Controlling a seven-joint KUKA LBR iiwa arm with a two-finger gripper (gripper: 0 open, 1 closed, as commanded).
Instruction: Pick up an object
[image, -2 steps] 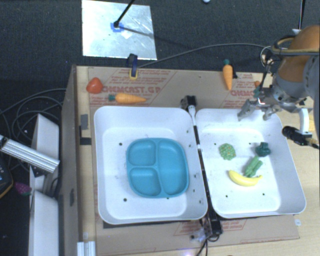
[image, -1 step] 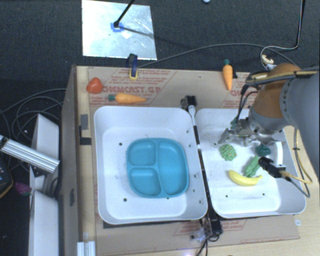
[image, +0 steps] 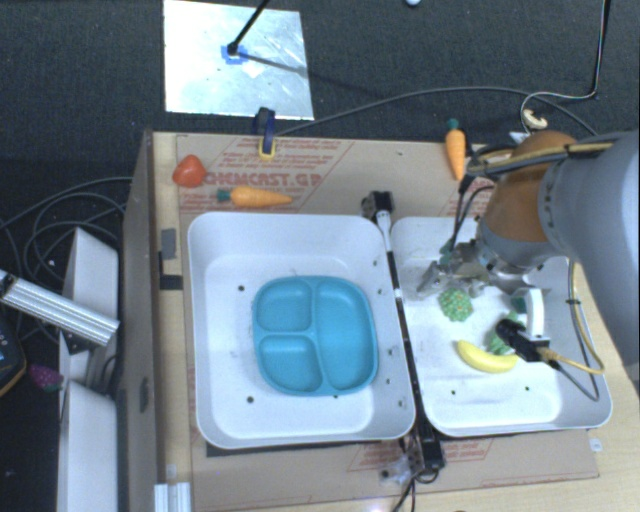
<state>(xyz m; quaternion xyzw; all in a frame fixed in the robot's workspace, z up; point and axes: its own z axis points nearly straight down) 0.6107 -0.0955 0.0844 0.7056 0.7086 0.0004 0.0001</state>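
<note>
The yellow banana (image: 486, 357) at five o'clock could be nudged aside while the jaws (image: 452, 278) (whether released or clenched, I cannot tell) crowd the green bunch (image: 456, 304).

Bare floor at the right bin's (image: 575, 410) near edge; green toy (image: 457, 304), banana (image: 485, 357) and arm (image: 560, 205) crowding its middle.

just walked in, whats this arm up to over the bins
A grey robot arm reaches in from the right over the right bin, its pincer low above a green knobbly toy. A yellow banana lies nearby in the same bin. The left bin holds a blue divided plate. Nothing looks lifted yet.
</note>
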